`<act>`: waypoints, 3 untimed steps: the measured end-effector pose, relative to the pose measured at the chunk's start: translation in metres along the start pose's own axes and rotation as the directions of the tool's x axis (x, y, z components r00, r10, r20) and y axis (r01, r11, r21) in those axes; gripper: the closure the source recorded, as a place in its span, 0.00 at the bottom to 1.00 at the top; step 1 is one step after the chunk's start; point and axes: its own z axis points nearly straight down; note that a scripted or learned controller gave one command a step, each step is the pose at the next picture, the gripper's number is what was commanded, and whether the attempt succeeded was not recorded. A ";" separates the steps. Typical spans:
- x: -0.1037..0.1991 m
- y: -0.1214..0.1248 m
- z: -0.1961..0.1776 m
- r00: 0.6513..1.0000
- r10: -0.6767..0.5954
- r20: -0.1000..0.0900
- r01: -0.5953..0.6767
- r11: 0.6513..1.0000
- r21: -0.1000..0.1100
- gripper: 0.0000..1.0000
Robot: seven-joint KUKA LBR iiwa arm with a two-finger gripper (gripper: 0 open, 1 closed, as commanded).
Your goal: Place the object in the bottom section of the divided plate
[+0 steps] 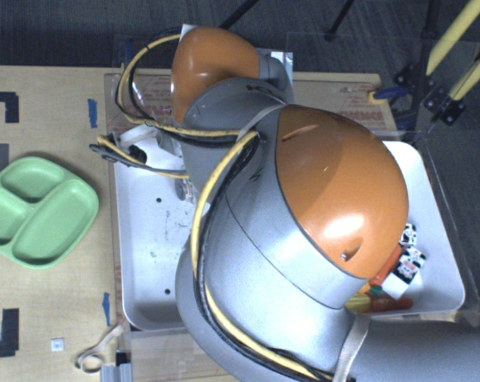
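Note:
A light green divided plate [39,212] lies on the wooden bench at the left, with two small sections on its upper side and one large section on its lower right. The grey and orange arm [303,213] covers most of both white bins. Its wrist end reaches into the upper part of the left bin [144,293], near a white part [140,146] with cables. Several small objects [399,273], among them black-and-white dice and an orange piece, peek out from under the arm in the right bin [439,237].
Black tape marks [2,106] sit on the bench left of the bins, and blue tape strips [92,111] line the left bin's edge. A loop of cord [96,355] lies at the bench's front beside the left bin.

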 end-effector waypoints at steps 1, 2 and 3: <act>-0.065 -0.016 -0.099 0.999 -0.031 0.009 0.031 1.000 -0.003 1.00; -0.017 0.011 -0.133 1.000 -0.002 0.008 0.003 1.000 -0.003 1.00; -0.071 -0.015 -0.006 1.000 -0.006 0.010 0.006 1.000 -0.003 1.00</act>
